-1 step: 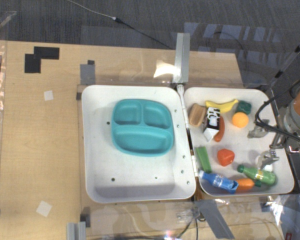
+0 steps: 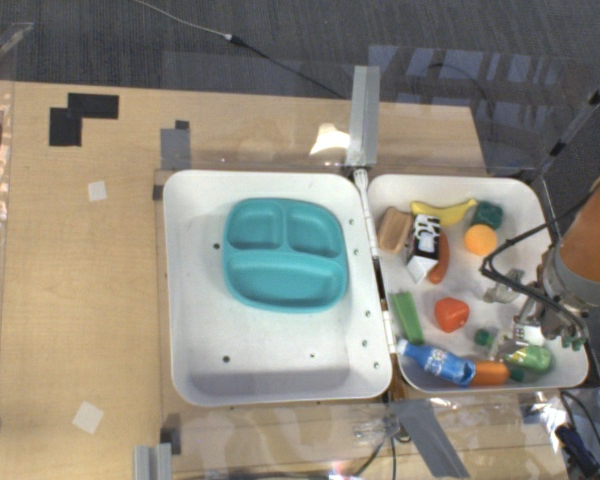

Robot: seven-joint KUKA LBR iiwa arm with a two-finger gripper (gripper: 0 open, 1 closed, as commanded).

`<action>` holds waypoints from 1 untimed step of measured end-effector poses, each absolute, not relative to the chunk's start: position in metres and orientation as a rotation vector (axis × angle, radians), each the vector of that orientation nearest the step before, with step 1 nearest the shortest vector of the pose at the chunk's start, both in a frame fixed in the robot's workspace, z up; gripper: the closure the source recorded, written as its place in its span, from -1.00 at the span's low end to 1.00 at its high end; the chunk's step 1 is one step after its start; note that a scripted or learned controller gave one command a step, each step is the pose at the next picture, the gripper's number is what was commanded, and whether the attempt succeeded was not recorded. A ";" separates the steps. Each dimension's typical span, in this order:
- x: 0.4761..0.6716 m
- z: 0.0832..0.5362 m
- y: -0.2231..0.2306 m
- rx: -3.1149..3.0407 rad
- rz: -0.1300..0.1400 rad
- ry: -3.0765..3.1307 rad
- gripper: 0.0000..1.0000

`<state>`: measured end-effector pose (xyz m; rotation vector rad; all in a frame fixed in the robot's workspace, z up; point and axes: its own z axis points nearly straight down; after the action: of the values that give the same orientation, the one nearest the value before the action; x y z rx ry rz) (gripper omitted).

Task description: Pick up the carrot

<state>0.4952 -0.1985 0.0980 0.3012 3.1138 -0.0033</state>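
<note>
The carrot (image 2: 492,373) lies along the front wall of the right bin (image 2: 528,190). It is orange, and a green leafy top (image 2: 529,359) sits at its right end. Its left tip touches a blue bottle (image 2: 436,362). My gripper (image 2: 537,332) hangs at the right side of that bin, just above and behind the carrot's green top. The grey wrist with its orange band (image 2: 592,243) reaches in from the right. Cables and the wrist hide part of the gripper.
The right bin also holds a banana (image 2: 444,211), a green cube (image 2: 489,213), an orange ball (image 2: 480,239), a brown block (image 2: 393,230), a black-and-white carton (image 2: 424,239), a green stick (image 2: 408,316) and a red pepper (image 2: 451,314). A teal divided plate (image 2: 283,253) sits in the left bin (image 2: 195,298).
</note>
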 end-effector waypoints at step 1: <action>0.494 0.091 -0.164 0.446 -0.006 3.086 -1.00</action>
<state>0.4938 -0.1641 0.0911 0.4458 3.0864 -0.0061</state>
